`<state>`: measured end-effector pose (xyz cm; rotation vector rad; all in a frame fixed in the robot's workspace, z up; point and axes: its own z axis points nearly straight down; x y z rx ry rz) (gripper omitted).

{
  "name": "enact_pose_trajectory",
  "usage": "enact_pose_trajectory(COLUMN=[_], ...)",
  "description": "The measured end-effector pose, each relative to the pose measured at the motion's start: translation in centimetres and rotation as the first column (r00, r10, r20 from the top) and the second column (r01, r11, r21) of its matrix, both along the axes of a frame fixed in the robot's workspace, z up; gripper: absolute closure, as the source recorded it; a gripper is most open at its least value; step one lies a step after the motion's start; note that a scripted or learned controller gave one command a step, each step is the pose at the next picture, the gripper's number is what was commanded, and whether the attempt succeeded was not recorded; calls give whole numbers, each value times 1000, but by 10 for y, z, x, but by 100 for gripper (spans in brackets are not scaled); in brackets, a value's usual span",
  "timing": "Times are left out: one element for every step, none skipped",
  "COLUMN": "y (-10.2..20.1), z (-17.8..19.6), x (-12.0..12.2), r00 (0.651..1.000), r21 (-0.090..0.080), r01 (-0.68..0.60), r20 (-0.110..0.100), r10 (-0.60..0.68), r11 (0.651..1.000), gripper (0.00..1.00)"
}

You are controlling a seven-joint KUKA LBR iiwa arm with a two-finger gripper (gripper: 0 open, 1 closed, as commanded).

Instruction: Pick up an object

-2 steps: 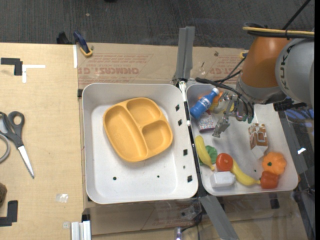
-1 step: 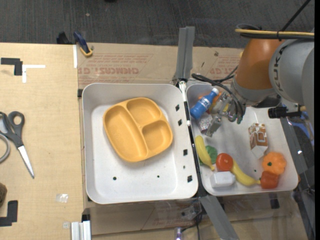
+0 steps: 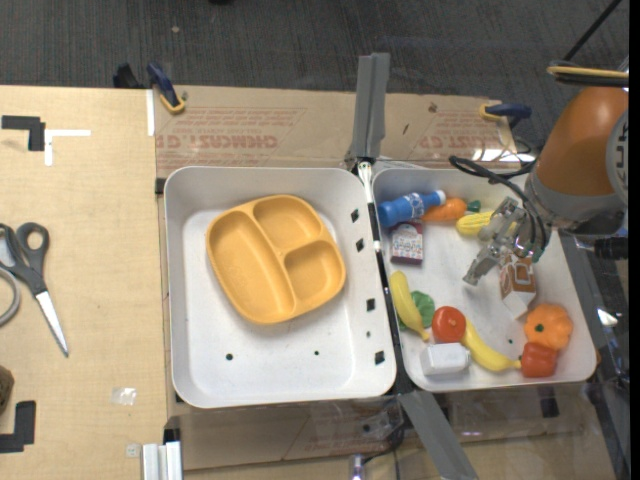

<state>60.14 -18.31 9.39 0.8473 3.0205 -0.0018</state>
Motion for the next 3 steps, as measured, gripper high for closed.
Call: enact_pose_trajectory(y=[80,83,82], z=[-5,-5,-5], x=[39,37,43], r00=[997,938,888], r21=[3,-1,-5], r01=[69,347,460], r20=[-32,-24,-29], r10=[-69,-347,-460], r11=[998,938,888], gripper=[0,0,0])
